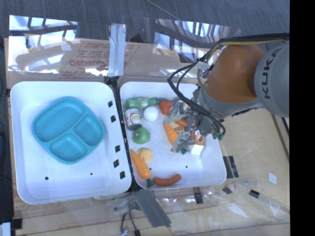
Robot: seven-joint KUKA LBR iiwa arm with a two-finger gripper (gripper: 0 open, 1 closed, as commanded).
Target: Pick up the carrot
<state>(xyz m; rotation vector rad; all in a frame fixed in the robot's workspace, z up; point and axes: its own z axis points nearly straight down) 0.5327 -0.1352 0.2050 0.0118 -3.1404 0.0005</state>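
Claw low over the right bin, carrot off toward the front-left corner.

The gripper (183, 134) hangs over the middle-right of the right bin (211, 168), among a cluster of orange pieces (172, 132); whether it is open or closed on anything I cannot tell, the metal parts blur into the clutter. Just to its left sit a white egg (150, 114), a can (133, 118) and a green fruit (141, 135). The carrot (141, 165) lies well apart from the claw, down-left of it, slanting along the bin's left wall, beside a small yellow item (145, 154) and above a sausage (166, 180). The left bin (29, 181) holds a blue divided plate (68, 129).
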